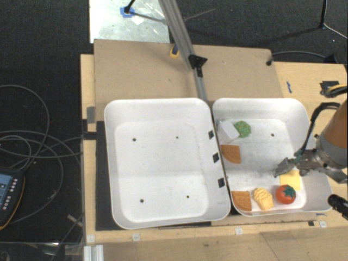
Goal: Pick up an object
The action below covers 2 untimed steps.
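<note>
The round red tomato sits beside a flat yellow block, half hidden under the tool, whose grip is too blurry to tell.

Two bins sit side by side on the bench: in the right bin, toy foods cluster along its left and near walls.

A grey pole slants over the brown bench, black cables lying on dark carpet beside it
</note>
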Motion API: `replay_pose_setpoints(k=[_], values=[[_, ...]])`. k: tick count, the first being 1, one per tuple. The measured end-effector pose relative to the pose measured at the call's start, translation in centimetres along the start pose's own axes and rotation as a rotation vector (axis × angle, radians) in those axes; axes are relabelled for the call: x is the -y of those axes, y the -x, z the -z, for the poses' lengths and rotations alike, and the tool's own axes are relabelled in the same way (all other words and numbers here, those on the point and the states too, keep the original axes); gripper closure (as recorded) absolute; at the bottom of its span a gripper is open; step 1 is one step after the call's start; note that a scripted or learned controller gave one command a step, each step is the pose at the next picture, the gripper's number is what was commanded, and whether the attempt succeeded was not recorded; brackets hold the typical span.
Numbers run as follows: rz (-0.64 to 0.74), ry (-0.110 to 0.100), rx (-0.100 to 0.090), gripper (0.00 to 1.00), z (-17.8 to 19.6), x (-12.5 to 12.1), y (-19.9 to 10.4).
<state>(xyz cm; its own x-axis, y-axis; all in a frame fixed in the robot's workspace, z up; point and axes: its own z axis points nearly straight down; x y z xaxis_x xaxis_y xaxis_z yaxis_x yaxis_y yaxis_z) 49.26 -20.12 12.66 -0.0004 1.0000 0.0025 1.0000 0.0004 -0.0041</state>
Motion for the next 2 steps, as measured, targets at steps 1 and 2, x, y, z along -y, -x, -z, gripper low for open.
replay_pose_setpoints(k=[1, 2], values=[[0.001, 0.006, 0.003, 1.00, 1.4, -0.1, 0.1], [0.006, 0.012, 0.006, 1.00, 7.7, -0.8, 0.0]])
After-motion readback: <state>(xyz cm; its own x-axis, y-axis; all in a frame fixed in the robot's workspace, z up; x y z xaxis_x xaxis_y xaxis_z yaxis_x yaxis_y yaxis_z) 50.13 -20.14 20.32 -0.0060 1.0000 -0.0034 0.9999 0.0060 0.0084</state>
